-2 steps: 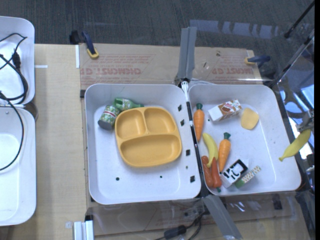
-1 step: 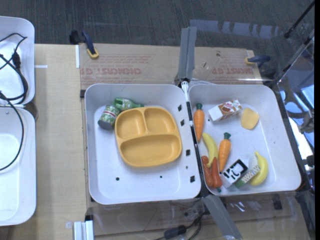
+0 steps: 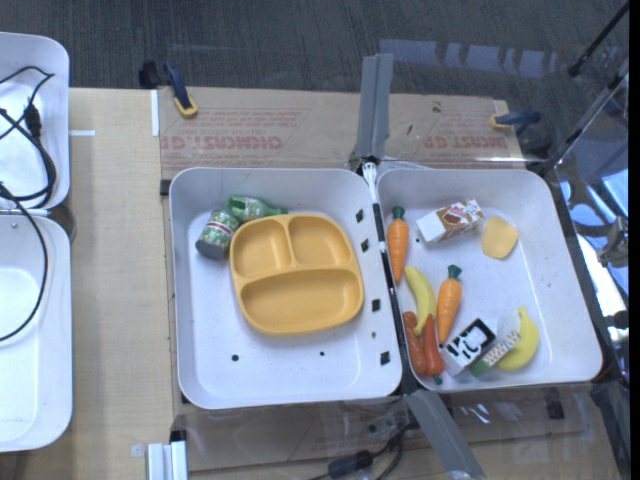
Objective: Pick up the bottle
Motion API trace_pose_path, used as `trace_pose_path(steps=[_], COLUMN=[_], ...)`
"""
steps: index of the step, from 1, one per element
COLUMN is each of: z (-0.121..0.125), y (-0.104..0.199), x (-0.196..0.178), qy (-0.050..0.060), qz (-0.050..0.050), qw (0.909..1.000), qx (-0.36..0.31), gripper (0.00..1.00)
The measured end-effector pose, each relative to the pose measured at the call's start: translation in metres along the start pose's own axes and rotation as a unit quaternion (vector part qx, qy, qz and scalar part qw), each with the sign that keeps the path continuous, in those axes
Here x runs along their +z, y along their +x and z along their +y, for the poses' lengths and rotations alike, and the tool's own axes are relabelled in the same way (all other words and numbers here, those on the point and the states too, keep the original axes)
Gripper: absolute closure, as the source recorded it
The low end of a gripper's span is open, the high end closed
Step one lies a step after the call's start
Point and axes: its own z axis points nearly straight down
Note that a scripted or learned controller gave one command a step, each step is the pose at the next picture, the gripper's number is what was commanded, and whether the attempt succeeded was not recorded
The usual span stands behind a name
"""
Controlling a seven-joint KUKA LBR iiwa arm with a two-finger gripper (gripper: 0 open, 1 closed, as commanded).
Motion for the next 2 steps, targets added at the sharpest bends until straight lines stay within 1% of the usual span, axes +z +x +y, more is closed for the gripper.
trace_pose_path(steps=[1,2], z=[-0.007,-0.001], y=[0.031,0.009], x=[-0.033,-0.010], qy=[0.000,0.002], qz=[0.000,-0.001], qw=[0.9920,0.9469], qx=[0.126,0.321], gripper=[1.00,1.00])
